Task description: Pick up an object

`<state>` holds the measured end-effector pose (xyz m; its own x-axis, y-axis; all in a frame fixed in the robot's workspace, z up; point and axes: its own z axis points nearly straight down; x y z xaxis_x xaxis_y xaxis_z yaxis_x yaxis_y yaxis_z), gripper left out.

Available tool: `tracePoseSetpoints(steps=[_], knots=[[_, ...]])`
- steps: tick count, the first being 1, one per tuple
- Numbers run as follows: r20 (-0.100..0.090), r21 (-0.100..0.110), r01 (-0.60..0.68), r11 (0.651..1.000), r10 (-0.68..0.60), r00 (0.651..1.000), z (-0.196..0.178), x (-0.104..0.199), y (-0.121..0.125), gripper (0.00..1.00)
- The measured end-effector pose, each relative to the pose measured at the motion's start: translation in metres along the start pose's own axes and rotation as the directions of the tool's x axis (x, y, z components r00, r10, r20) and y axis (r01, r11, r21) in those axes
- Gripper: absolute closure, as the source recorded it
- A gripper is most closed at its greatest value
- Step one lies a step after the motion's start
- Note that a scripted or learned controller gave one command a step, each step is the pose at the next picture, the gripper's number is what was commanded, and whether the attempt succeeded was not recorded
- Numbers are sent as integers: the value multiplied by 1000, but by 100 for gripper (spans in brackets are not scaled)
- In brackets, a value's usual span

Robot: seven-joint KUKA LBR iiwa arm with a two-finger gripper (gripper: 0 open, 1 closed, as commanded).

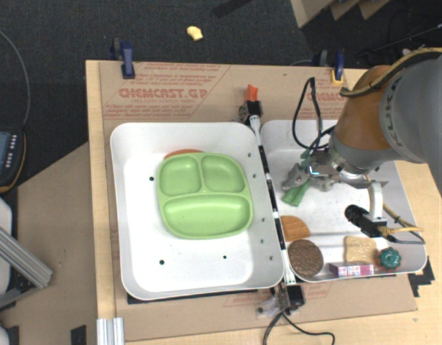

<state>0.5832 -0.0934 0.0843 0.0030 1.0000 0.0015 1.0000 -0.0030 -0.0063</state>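
green tray (204,196) in left bin (134,250), claw (305,181) over right bin (278,139)

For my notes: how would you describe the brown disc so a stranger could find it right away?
Start at the right-hand white bin, the one the arm reaches into, and go to its near left corner beside the wall shared with the other bin. The brown disc lies there, just below an orange-tan piece. It alone is dark, round and flat.
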Motion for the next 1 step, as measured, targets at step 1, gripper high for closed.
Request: tracePoseSetpoints(steps=[1], knots=[[2, -8, 1, 1000, -1, 1000, -10, 0, 4, 100]])
